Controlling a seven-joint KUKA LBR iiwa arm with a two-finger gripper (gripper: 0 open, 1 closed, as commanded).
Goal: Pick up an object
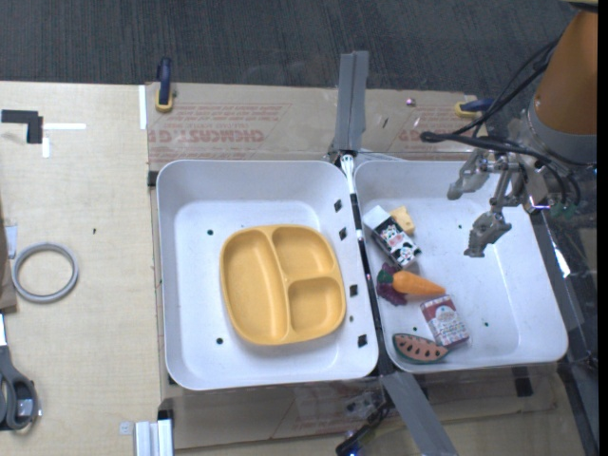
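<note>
Pale wood worktop (85, 350) with a grey tape ring (42, 272) on it, dark carpet behind. The hand (486, 218) hangs spread and holding nothing over the right bin (532, 345), toy carrot (416, 284) lying below-left of it.

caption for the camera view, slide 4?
Gripper hovers empty over the right bin beside toy carrot, watermelon slice and small cartons; yellow divided plate fills the left bin.

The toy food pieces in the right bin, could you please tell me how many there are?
3, possibly more: a carrot mid-bin, a watermelon slice near the front edge, and a yellow piece behind the black-and-white carton. A dark purple item beside the carrot is unclear.
</note>
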